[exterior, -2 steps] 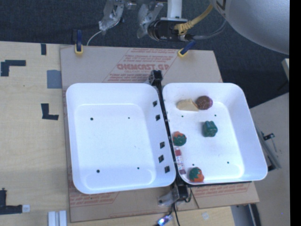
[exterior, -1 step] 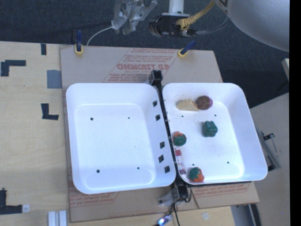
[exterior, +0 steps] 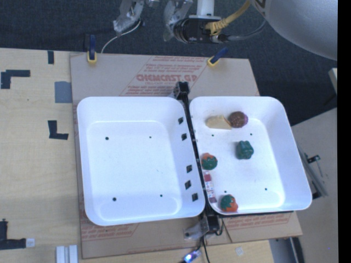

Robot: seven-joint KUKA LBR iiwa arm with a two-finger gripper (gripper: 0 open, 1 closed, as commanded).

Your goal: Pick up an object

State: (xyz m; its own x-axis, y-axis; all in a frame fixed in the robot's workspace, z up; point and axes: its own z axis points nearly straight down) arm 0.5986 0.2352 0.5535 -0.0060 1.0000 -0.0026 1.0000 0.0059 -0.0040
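Observation:
The right bin holds several small objects. A beige piece lies beside a maroon ball at the back. A dark green block sits mid-bin. A green and red ball rests by the divider, and a green and orange piece lies at the front edge. My gripper hangs high beyond the far side of the bins, over the dark floor. It is open, its two fingers spread wide with nothing between them.
The left bin stands next to the right one on a cardboard sheet. Two clamps pin the sheet's far edge. A small red and white strip lies by the divider. The arm's grey body fills the top right.

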